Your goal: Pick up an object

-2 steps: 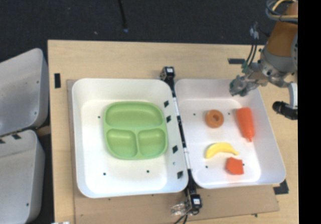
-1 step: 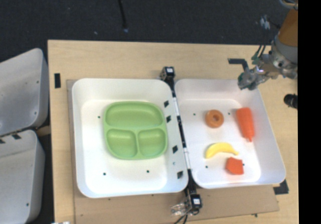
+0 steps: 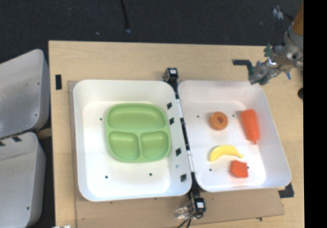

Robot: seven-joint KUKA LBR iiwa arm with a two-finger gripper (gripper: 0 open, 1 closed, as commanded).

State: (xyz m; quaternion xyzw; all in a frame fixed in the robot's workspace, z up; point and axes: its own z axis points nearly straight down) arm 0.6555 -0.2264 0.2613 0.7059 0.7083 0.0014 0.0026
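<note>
Overhead, the gripper [image 3: 258, 74] hangs over the bench just past the right bin's [image 3: 204, 91] far right corner; whether it is released or clenched I cannot tell. Inside that bin lie a doughnut [image 3: 218, 120], a carrot [image 3: 250, 125], a banana [image 3: 225, 153] and a red piece [image 3: 239, 169]. A green divided plate [image 3: 138, 132] sits in the left bin [image 3: 92, 171].
</note>
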